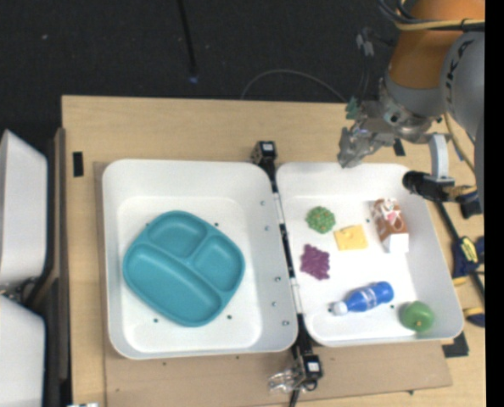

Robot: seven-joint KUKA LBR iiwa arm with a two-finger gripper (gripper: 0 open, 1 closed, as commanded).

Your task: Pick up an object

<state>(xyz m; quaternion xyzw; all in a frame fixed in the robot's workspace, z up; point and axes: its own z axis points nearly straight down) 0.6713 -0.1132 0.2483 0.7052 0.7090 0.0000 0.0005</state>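
The right bin [422, 325] holds several small items: a green broccoli piece [321, 220], a yellow cheese wedge [350, 238], a purple grape bunch [315, 262], a brown and white carton [389, 224], a blue bottle [364, 298] lying on its side, and a green apple [417, 315]. My gripper [355, 147] hangs over the far rim of the right bin, above and apart from all of them. Nothing shows between its fingers.
The left bin [120, 329] holds a teal divided plate [182, 266]. Black clamps sit between the bins at the far [265, 153] and near [305, 366] ends. A white box [14, 219] stands at the bench's left. Cables run along the right edge.
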